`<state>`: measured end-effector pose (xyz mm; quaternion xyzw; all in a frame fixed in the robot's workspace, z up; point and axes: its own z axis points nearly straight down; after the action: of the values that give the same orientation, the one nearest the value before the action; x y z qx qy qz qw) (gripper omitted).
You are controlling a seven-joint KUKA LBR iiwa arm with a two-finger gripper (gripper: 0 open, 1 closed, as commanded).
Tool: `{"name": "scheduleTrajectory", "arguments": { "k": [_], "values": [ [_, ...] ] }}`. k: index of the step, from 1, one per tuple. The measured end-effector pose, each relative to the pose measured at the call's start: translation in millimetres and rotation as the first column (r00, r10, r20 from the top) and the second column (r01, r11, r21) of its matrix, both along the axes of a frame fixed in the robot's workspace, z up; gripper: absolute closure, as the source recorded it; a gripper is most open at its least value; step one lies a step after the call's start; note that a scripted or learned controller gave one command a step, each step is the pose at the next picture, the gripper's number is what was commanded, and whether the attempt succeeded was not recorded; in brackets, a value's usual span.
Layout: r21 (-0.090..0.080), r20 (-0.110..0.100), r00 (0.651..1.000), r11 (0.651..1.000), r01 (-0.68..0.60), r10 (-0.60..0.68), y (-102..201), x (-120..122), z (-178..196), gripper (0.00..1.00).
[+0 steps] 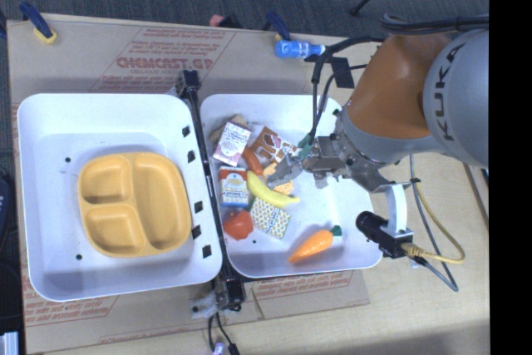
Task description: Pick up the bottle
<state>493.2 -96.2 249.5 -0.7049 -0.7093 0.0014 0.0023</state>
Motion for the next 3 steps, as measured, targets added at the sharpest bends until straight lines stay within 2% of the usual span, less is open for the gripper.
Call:
{"name": "scheduleTrajectory", "arguments": {
  "k": [1, 2, 3],
  "values": [
    [0.0, -0.003, 1.0, 1.0, -0.005, 0.005, 0, 0, 10, 1.0],
    [0.001, 0.001, 0.902, 0.902, -0.431, 0.431, 13, -17, -4, 1.0],
    [0.002, 0.002, 0.635, 0.635, -0.773, 0.773, 51, -17, -53, 1.0]
  ]
}}
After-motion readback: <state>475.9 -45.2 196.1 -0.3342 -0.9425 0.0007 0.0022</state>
